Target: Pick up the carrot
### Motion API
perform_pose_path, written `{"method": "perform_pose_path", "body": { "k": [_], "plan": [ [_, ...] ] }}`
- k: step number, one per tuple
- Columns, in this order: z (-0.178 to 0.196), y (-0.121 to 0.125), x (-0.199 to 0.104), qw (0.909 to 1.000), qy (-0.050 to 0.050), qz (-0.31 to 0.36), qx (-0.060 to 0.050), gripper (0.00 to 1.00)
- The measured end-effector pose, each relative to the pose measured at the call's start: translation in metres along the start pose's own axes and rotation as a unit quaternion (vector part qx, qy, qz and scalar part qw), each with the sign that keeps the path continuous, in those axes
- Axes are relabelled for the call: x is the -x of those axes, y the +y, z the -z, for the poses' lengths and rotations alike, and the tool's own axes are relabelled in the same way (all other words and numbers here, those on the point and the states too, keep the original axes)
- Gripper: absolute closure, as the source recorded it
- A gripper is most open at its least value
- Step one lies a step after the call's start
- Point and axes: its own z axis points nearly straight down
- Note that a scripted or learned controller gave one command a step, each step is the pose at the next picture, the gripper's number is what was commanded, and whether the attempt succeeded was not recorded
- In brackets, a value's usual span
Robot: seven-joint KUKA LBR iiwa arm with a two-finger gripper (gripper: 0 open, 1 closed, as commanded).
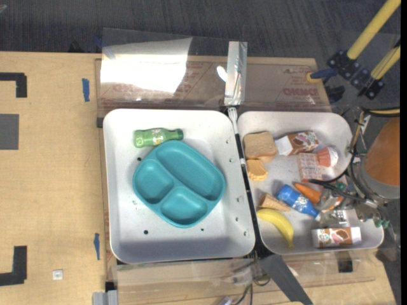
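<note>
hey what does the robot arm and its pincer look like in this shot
At the right edge, the arm shows as a rounded orange section with grey trim. The pincer below it is a cluster of dark metal parts over the right bin, with thin black cables looping round it. No markings are legible.

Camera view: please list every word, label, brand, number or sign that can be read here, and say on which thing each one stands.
No text can be read with certainty.
Cardboard sheet behind the bins: red printed letters, mirrored and too blurred to read.
Green bottle: pale label, too small to read.
Carton in the right bin: printed picture, lettering too small to read.
Packets in the right bin: coloured print, blurred.
Blue bottle: no legible mark.
</note>
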Motion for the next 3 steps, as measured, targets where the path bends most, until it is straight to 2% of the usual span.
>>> {"method": "perform_pose_path", "body": {
  "k": [1, 2, 3],
  "plan": [
    [0.075, 0.032, 0.06, 0.9993, 0.0, -0.037, 0.001, 1.0],
    [0.072, 0.03, 0.057, 0.9993, 0.004, -0.038, 0.001, 0.0],
    [-0.007, 0.053, 0.023, 0.9991, 0.0, -0.042, 0.0, 0.0]
  ]
}}
